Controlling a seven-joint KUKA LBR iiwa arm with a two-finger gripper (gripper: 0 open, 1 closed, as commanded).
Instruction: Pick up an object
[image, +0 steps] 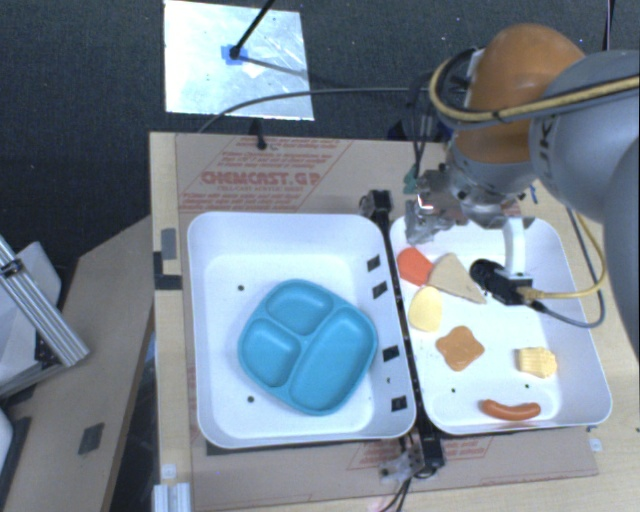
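- The arm (560, 110) hangs over the right bin's (575, 330) far edge, its gripper (425, 222) low by the far-left corner. I'd say it's the approach step, nothing held.
- The left bin (215, 270) carries a blue divided plate (307, 345) in its middle.
- Nearest the gripper lie an orange-red piece (414, 265) and a tan wedge (455, 277), touching; these look like the likeliest picks. Next it needs to line up over one and descend.
- Smaller: a pale yellow piece (426, 309), brown cookie (459, 347), yellow block (536, 362), sausage (510, 409) at the near edge.
- The wrist hides the grip; I cannot tell how it's set.
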